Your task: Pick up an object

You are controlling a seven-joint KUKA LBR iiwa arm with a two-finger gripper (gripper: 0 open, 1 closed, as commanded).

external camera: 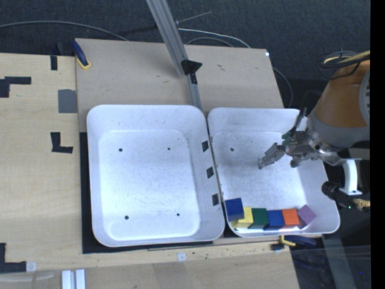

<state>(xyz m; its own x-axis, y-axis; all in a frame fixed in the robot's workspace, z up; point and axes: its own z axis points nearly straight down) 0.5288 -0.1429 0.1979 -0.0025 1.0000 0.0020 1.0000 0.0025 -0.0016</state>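
Note:
Several coloured blocks lie in a row along the front wall of the right bin (252, 116): a blue block (233, 207), a yellow one (243, 220), a green one (259, 217), another blue one (275, 219), an orange one (290, 217) and a purple one (306, 214). My gripper (278, 160) hangs over the right-middle of that bin, well behind the row of blocks. Its fingers stand open with nothing between them. The grey and orange arm comes in from the right edge.
The left bin (96, 161) sits beside the right one, with small black clips on the shared rim. A metal pole (168, 26) slants in from the top toward the bins' back edge. Cables run across the dark floor behind the bench.

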